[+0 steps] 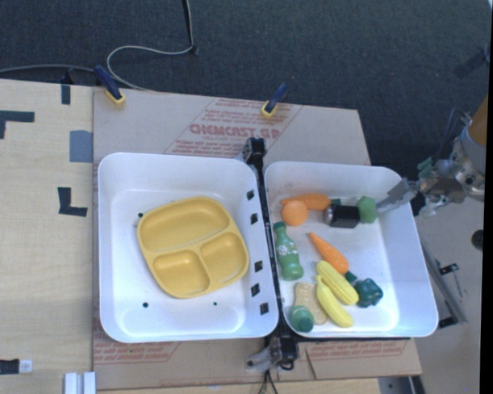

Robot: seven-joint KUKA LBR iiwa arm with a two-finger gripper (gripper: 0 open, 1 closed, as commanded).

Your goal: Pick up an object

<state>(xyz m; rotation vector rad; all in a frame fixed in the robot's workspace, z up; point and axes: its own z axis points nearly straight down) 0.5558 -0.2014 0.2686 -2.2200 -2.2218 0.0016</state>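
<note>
One fixed cam, mounted above the worktop (224, 135), looks down at a slant w/ both white bins (113, 309) in frame, mid-distance; arm (465, 171) enters from the view's right edge.

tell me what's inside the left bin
A yellow divided plate lies inside the left bin. Whatever sits beneath the plate is covered.
</note>
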